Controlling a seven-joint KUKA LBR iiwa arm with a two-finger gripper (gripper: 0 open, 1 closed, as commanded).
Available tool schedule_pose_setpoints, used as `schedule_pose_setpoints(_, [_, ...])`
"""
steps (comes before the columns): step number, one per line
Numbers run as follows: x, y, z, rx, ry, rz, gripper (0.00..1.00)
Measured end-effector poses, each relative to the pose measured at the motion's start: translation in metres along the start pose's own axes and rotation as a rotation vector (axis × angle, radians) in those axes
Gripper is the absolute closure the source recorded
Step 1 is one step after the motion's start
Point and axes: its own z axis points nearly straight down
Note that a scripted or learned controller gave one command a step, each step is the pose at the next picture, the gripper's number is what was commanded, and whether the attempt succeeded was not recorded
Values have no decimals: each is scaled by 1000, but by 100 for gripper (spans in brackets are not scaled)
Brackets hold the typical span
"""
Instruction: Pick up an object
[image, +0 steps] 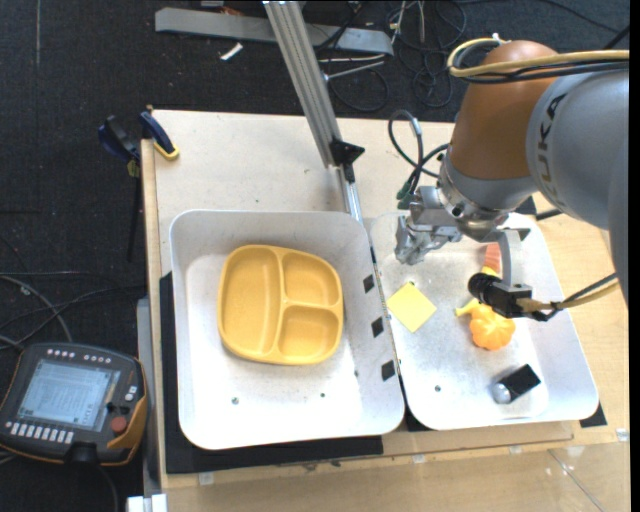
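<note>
Camera view puts the gripper (412, 246) just behind the yellow square (411, 306), over the right bin (450, 372). Watch that square if you go for it. It looks thin and lies flat on the bin floor, so a closing grip may well skid over it and come up with nothing. It also sits near the bin's inner wall, which could foul a descent. The orange toy (489, 327), just to the right of the square, is rounded and could squirt out or roll. A small black piece (517, 382) lies farther off, to the square's front right. You cannot tell from this angle whether the gripper is open or closed. No object shows in its grasp, and it touches none.
</note>
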Motion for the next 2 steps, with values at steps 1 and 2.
schedule_pose_setpoints(1, [46,-19,13,0,0,-1,100])
schedule_pose_setpoints(2, [90,-40,19,0,0,-1,100])
